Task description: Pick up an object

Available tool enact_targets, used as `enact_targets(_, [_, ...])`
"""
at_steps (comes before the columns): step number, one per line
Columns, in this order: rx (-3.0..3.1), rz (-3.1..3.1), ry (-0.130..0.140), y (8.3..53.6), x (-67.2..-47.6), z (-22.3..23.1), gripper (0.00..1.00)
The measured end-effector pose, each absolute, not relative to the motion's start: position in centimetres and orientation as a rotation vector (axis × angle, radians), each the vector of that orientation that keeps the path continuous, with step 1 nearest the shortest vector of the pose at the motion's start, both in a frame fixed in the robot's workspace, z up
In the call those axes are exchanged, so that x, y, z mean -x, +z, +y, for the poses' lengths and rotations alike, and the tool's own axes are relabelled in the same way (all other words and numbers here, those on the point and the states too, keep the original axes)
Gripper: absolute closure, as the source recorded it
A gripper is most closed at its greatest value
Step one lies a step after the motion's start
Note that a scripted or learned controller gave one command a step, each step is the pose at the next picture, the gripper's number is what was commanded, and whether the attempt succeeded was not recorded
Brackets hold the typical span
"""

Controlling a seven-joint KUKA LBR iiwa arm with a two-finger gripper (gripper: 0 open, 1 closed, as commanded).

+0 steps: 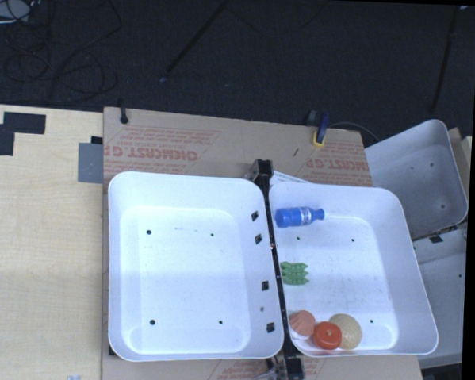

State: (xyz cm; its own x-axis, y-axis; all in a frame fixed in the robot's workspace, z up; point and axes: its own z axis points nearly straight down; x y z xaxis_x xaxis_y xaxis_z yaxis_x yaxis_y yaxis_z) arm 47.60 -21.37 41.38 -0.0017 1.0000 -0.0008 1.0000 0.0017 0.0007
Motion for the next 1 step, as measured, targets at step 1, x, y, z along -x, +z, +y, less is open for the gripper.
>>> enact_targets(1, [-2.224,2.223,-0.003,38.98,-47.6,-21.32,1.0])
